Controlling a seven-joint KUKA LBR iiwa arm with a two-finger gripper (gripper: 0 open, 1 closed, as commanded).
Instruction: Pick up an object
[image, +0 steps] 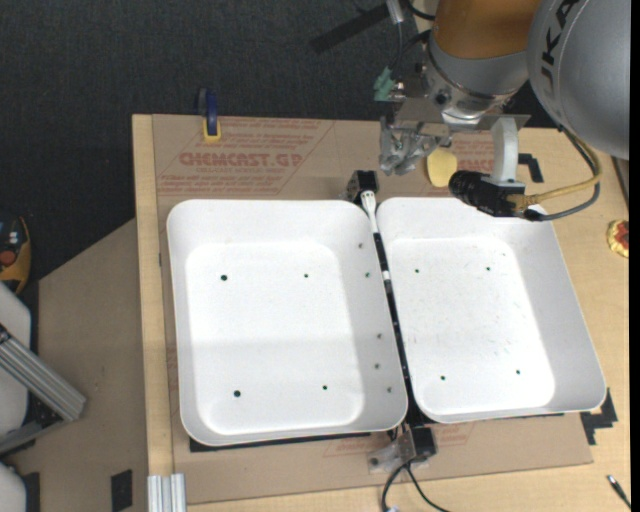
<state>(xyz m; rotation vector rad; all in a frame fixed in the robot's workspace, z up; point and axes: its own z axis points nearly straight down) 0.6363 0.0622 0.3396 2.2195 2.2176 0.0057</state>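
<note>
My gripper (402, 158) hangs above the bench's far edge, just beyond the back left corner of the right bin (560, 330). A small pale yellow object (440, 167) sits right beside the gripper on its right side, over the cardboard behind the right bin. I cannot tell whether the yellow object touches the gripper or lies apart from it. The grey wrist with its orange band (480, 25) stands directly above.
The left bin (185, 300) lies beside the right one, joined along a black strip (385, 290). A black cable connector (485, 192) overhangs the right bin's back rim. A blue and yellow clamp (209, 112) sits at the cardboard's back left.
</note>
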